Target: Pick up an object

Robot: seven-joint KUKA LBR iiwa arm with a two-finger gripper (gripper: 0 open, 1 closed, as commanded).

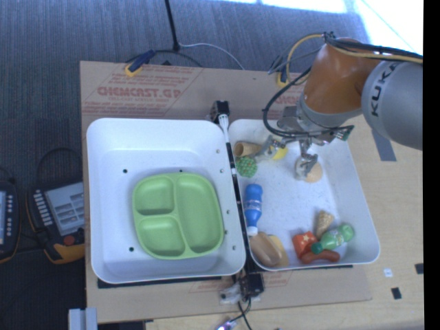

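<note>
Brown board covers the table, which stands on dark grey carpet. Two white bins sit edge to edge: the left bin carries a green divided plate, the right bin scattered toy food along its near and left walls, its middle bare. The end effector hangs over a tan piece at the far side; its spread cannot be told.

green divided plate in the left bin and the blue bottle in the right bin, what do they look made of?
Green three-compartment plate: likely moulded plastic, matte to satin; uniform colour, rounded moulded ridges, only a soft sheen. Small blue bottle with white cap: probably plastic too, smoother finish; solid opaque colour with a faint highlight. Too small to be sure.
</note>
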